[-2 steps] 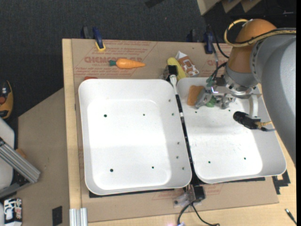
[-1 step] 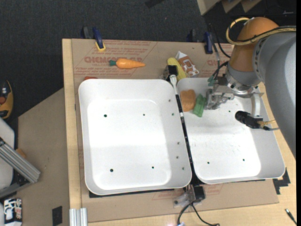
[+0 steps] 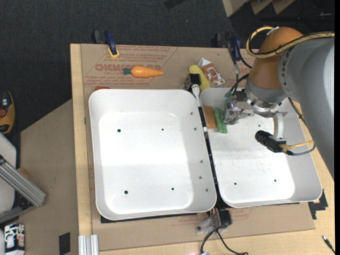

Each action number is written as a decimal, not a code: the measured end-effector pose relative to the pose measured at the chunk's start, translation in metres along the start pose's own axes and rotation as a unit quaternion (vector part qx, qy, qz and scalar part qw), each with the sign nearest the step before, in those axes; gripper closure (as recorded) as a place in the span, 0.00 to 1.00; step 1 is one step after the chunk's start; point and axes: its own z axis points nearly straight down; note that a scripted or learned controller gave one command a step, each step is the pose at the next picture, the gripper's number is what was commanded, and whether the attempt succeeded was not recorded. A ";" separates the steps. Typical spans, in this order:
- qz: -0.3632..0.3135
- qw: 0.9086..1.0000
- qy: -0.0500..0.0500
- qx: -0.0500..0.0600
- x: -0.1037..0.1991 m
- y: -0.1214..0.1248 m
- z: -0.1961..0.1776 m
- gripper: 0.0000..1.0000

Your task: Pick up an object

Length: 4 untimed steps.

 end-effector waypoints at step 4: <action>-0.004 1.000 0.001 0.000 0.140 0.000 -0.107 1.00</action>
